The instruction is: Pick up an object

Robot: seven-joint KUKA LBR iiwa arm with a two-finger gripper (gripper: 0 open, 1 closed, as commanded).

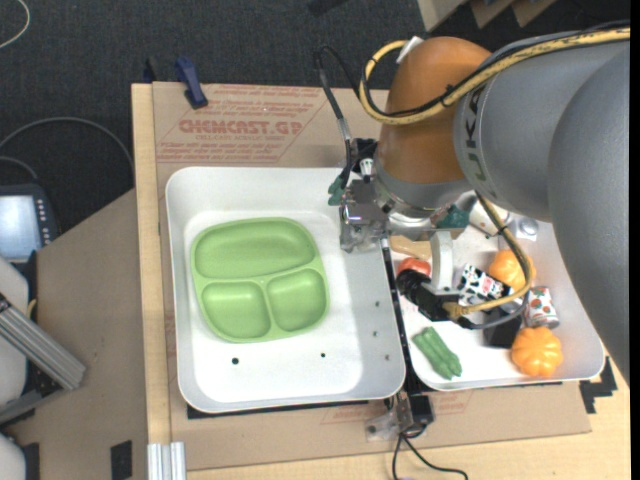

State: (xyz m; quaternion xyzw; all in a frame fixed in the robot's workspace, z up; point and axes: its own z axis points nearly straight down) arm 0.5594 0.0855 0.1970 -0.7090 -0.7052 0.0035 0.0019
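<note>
My gripper hangs below the orange wrist band, over the right edge of the left bin, close to the seam between the two bins. Nothing shows in its grasp. The right bin holds a green pod-shaped toy, a small orange pumpkin, an orange fruit, a black-and-white spotted piece, a checkered cube and a red piece. The arm hides much of that bin's far part.
A green divided plate lies in the left bin, left of the gripper. Both bins rest on a cardboard sheet with a blue clip at its far edge. Cables trail across the right bin's objects.
</note>
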